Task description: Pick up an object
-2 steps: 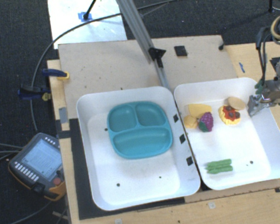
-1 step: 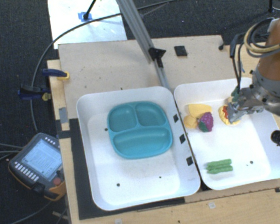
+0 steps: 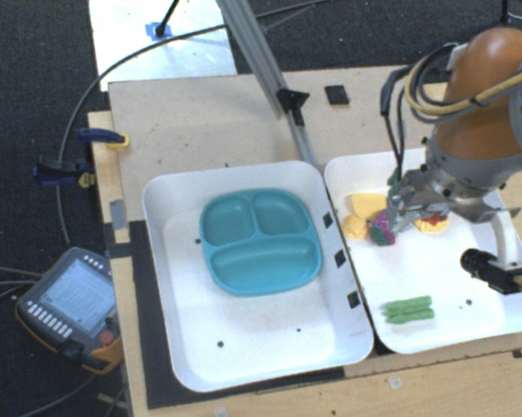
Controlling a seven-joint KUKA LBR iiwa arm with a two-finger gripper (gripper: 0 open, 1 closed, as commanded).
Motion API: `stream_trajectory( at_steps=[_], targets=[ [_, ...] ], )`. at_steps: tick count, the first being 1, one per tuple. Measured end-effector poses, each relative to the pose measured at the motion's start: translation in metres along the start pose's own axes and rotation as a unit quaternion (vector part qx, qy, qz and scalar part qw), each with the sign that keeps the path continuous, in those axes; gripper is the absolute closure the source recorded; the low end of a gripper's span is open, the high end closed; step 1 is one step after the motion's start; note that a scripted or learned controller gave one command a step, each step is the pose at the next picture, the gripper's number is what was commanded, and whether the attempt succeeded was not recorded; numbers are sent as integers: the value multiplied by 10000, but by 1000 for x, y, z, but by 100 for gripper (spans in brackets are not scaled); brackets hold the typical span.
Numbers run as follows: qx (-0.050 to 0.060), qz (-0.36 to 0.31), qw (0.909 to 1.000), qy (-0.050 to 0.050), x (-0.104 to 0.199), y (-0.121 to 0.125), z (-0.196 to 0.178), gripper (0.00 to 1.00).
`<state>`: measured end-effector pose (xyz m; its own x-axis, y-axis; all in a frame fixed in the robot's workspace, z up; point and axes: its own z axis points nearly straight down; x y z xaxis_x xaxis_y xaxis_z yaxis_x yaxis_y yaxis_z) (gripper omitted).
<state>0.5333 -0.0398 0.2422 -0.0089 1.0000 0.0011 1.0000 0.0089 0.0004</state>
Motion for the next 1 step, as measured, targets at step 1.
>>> stream_trajectory(
  at_steps=[1],
  targets=[
    [-11,-7,10000,2,54,10,-3,100]
  ],
)
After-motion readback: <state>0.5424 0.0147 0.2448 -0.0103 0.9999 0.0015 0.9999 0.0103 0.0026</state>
